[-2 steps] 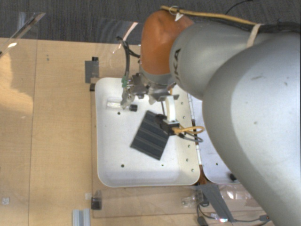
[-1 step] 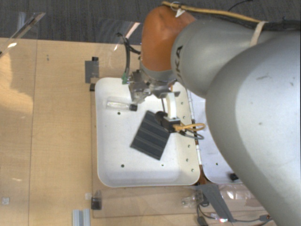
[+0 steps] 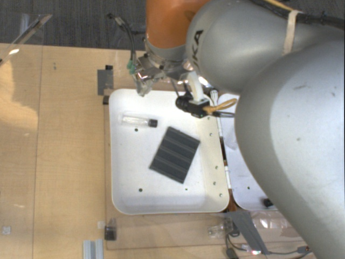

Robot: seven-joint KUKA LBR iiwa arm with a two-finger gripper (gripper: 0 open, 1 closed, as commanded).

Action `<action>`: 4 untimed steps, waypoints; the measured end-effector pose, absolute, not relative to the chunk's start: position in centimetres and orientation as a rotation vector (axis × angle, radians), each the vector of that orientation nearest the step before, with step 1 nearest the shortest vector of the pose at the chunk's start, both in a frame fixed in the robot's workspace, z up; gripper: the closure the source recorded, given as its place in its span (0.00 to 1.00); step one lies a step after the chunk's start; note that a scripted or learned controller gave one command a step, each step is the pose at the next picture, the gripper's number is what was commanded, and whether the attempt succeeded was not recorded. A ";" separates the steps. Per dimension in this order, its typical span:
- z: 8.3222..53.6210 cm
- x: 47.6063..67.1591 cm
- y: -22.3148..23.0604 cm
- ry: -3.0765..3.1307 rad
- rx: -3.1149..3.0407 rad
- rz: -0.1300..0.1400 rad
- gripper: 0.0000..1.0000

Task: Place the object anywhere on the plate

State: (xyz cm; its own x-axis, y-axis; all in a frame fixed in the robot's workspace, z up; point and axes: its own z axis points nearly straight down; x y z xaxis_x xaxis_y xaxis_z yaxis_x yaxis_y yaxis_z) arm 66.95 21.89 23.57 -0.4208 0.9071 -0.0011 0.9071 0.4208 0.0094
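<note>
Because the bench (image 3: 54, 171) in front bears nothing to work with, the job sits wholly inside the left bin (image 3: 116, 196). The right bin (image 3: 245, 196) is largely covered by the arm (image 3: 269, 63).

Nearest in the left bin lies the plate (image 3: 174, 154), a dark ribbed slab set at a slant on the white floor, with bare floor all round it. Just beyond it, apart from it and toward the far left corner, lies the tube (image 3: 137, 121). It is clear with a dark cap, lies on its side, and nothing is holding it.

Farthest off, the gripper (image 3: 144, 81) hangs over the far rim, beyond the tube. Whether it is open or closed I cannot tell from this angle.

The step in hand looks like the pick. A good pick would come straight down over the tube's middle and close across its narrow width, since a round, smooth tube will likely roll or squirt out of a grip near one end. The ribs may well keep the tube from rolling, so it seems best laid low along them, near the plate's middle.
</note>
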 end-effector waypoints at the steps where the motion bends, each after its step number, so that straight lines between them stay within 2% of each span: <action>1: 28.9 67.0 22.6 2.651 1.671 0.014 1.00; 2: 26.9 66.9 22.5 2.710 1.580 0.008 1.00; 3: 28.1 67.0 22.7 2.709 1.570 0.019 1.00; 4: 27.7 67.0 22.3 2.883 1.228 0.011 1.00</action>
State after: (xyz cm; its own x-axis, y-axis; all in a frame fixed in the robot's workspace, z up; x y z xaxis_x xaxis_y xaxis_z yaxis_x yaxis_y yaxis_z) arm 66.98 22.28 27.70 -0.6930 0.7210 -0.0046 0.7209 0.6930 0.0095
